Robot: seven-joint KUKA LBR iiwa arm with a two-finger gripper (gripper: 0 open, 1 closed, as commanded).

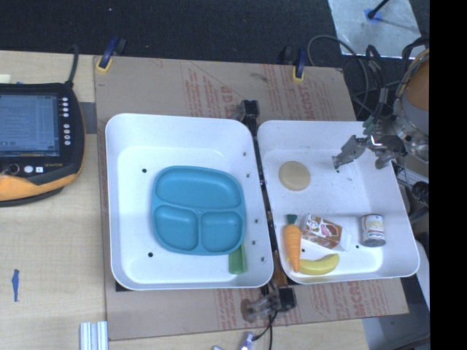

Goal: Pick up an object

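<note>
The right bin [387, 268] holds a tan round disc [295, 175] near its left wall. Along its front lie an orange carrot [292, 245], a yellow banana [319, 265], a red-and-white packet [322, 231] and a small can [373, 230]. My gripper [363, 157] hangs over the back right part of this bin, to the right of the disc and apart from it. Its two fingers are spread, so it is open, and nothing sits between them.
The left bin [124, 152] carries a blue divided plate [198, 209] and a green block [237, 259] at its front right corner. A tablet-style pendant [33, 137] lies on the bench at far left. Cables [350, 57] run behind the right bin.
</note>
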